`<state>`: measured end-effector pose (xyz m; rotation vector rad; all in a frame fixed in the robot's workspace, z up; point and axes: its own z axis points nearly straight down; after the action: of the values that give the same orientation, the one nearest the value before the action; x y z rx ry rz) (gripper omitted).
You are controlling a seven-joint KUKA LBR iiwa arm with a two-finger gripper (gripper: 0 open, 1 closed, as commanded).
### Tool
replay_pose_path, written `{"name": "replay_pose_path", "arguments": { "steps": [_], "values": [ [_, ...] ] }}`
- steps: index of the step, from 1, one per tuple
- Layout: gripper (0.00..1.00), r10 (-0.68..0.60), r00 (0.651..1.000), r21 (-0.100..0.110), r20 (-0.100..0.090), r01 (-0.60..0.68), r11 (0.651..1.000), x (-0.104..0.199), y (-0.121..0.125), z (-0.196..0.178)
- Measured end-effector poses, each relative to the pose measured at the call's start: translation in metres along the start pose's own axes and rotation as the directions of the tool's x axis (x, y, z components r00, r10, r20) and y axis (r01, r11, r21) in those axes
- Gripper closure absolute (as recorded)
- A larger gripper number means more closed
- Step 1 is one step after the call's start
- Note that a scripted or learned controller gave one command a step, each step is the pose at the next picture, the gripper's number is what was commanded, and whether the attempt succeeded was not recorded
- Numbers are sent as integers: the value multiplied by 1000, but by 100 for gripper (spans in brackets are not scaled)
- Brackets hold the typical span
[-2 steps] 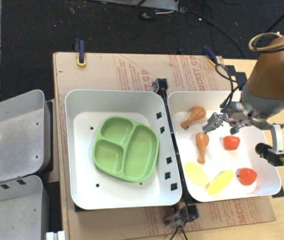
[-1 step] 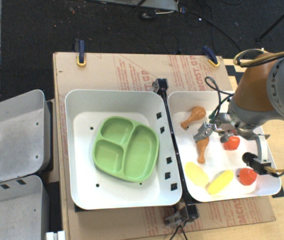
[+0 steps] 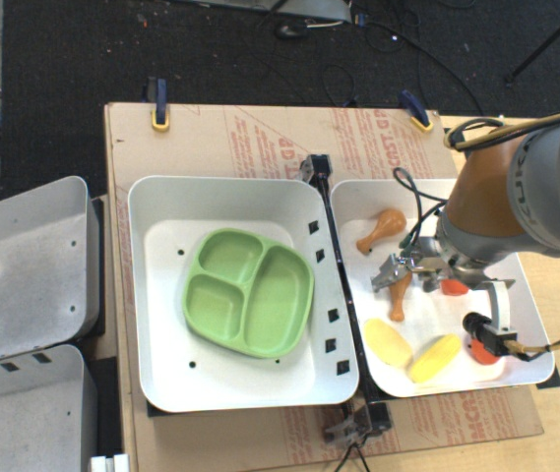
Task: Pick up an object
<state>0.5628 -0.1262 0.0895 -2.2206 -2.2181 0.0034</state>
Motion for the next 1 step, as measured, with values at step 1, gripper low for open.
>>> {"name": "replay_pose_path", "arguments": {
  "steps": [1],
  "values": [
    [100, 2, 1000, -4, 1, -2, 1000, 0, 1, -13]
  ]
}}
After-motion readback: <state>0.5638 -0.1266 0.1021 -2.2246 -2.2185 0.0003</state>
